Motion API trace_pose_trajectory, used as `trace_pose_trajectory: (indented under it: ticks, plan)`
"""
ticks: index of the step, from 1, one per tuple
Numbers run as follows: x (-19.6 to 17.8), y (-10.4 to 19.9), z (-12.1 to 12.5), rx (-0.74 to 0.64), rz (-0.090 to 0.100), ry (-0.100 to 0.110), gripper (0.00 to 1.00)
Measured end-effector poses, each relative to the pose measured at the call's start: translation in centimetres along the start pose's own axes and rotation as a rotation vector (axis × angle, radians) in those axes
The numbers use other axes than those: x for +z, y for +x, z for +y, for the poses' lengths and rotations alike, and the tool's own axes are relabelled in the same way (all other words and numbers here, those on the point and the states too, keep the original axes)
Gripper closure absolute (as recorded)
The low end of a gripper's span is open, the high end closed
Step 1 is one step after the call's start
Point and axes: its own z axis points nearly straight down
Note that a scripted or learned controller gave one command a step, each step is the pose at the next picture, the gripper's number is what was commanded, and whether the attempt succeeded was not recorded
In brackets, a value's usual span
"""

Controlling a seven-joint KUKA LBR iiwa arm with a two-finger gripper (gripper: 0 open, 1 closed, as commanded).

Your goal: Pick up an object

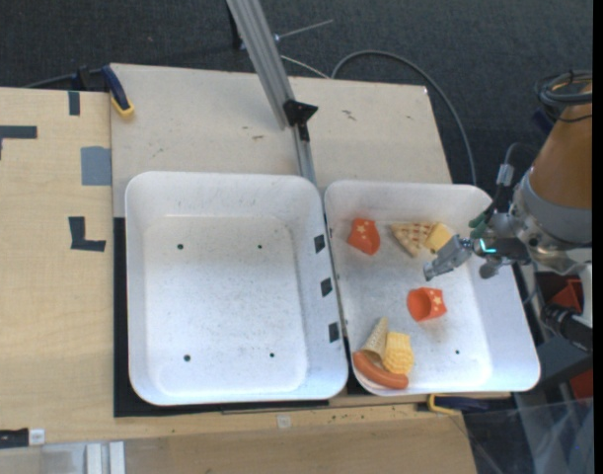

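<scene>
My gripper (466,265) hangs over the right side of the right bin (498,349), open, with nothing between its fingers. One grey finger (445,262) points down-left, just right of a yellow block (439,235) and above an orange-red cup-shaped piece (426,304). A tan wedge (413,237) lies against the yellow block. A red-orange lump (363,236) sits at the bin's upper left. At the front lie a yellow corn-like piece (392,347) and a red sausage (379,370).
The left bin (143,265) stands beside the right one, with a ridge between them. A slanted metal pole (266,52) runs down from the top to the bins' back edge. A cable (449,107) arcs behind the right bin.
</scene>
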Motion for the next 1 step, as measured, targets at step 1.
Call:
trace_pose_trajectory:
  ticks: [1]
  plan:
    - [-0.2,0.0,0.08,-0.001,-0.001,-0.005,0.0]
